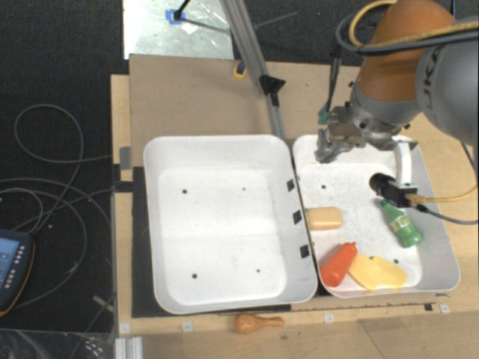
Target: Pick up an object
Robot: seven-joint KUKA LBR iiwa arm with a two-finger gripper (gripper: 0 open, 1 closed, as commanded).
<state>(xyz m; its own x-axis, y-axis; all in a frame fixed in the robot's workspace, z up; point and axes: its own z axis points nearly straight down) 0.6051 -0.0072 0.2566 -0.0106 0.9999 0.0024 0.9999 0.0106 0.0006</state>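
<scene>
Camera view — the gripper (327, 152) hangs over the right bin's (441, 264) far left corner, nothing between its fingers; whether they are spread cannot be told. The nearest object, a tan block (323, 218), lies apart — centre above it before descending.

Landmark = brown bench board (191, 99). Board sits on dark carpet floor (60, 51). Beyond board's far edge: pale shiny floor panel (176, 17), blue tape scrap (174, 16) on it. Grey metal pole (247, 40) slants across board's far edge, black clamp (272, 85) near its lower end. Left of board: black cables (45, 163) looped on carpet, handheld pendant (13, 268) with lit screen at frame edge. Front of board: lighter wood strip (374, 335). Lighting even, soft shadows.
</scene>
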